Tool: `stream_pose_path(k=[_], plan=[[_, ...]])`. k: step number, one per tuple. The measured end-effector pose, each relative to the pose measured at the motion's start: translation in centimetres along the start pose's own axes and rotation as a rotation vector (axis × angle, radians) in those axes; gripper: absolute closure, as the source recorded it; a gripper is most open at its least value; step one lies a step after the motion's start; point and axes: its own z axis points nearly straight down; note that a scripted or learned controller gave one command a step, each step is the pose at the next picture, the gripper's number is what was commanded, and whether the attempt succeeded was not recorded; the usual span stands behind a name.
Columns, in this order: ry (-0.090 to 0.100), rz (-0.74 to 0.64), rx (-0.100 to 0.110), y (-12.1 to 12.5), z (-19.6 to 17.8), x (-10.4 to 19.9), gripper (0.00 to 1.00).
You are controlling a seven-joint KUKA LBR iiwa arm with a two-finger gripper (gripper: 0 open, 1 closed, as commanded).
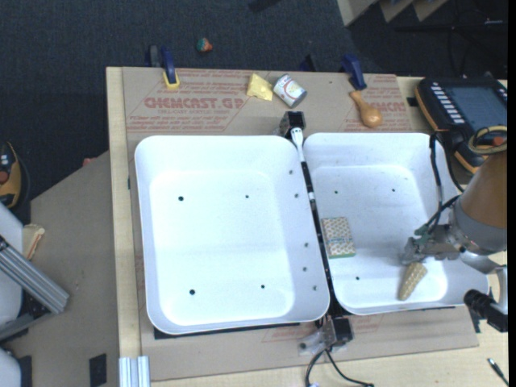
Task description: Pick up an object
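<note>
The cone (413,280) lay in the right bin (379,156), just below the end effector (425,252), whose state could not be told. Probably light and stiff, it would grip best across its wider end.

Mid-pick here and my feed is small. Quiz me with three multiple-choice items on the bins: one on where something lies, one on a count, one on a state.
1. Where does the cone lie?
A. left bin
B. right bin, near front right corner
C. on the bench behind the bins

2. How many loose items lie inside the right bin?
A. two
B. four
C. none

3. How does the patterned block sit?
A. flat on the bin floor by the left wall
B. lifted in the air
C. stacked on the cone

Key: 1 B, the cone rests just below the pincer in that corner. 2 A, only the cone and the block lie there. 3 A, it lies flat beside the divider, apart from the cone.
</note>
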Motion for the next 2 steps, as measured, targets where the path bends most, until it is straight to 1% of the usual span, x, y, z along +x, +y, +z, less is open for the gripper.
stream_pose_path(k=[1,2], plan=[[-0.008,-0.005,-0.019,0.5,-12.1,-1.2,1.0],[-0.004,-0.012,-0.018,0.4,-21.2,4.9,1.0]])
